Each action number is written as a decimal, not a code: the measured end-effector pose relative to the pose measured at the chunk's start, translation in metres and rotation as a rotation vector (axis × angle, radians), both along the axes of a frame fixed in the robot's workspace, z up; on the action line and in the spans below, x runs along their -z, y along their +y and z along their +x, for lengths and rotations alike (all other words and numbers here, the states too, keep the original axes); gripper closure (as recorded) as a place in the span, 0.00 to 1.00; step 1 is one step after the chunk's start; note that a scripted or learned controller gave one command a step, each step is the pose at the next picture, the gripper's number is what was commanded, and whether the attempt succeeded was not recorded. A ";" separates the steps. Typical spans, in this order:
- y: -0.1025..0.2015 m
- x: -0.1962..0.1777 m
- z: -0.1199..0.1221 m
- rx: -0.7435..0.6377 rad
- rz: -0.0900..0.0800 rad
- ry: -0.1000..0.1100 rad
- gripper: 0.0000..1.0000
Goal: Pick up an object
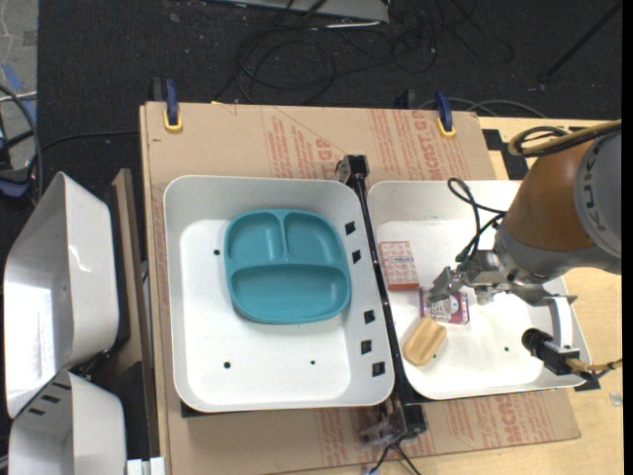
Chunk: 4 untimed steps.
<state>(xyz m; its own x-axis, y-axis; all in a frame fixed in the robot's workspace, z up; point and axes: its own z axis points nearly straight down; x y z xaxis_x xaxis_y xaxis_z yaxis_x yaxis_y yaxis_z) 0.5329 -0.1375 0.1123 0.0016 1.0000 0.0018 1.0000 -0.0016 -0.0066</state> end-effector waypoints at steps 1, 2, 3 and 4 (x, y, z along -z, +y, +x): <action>-0.001 -0.014 0.002 0.002 -0.002 -0.007 1.00; 0.006 -0.061 -0.002 -0.005 -0.003 -0.011 1.00; 0.014 -0.121 0.001 -0.006 -0.004 -0.014 1.00; 0.014 -0.175 0.003 -0.005 -0.004 -0.013 1.00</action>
